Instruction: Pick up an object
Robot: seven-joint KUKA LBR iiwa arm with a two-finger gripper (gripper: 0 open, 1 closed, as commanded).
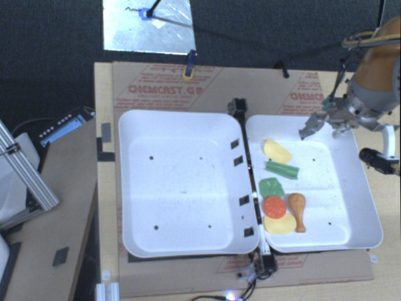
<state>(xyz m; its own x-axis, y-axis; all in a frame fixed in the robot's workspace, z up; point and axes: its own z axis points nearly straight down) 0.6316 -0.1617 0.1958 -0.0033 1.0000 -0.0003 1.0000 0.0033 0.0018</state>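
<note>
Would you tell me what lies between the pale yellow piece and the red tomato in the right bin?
In the camera view, between the pale yellow piece and the red tomato lie a green stick and a green leafy piece.

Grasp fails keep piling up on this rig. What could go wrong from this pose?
1. The toys sit packed by the right bin's left wall: red tomato, green leaf, yellow slice and drumstick touch or overlap, so a descent may catch two or push them apart.
2. The divider beside that cluster could block a finger.
3. The gripper hovers near the far rim, off the toys; the lemon is nearest and rounded, so it may slip.
</note>
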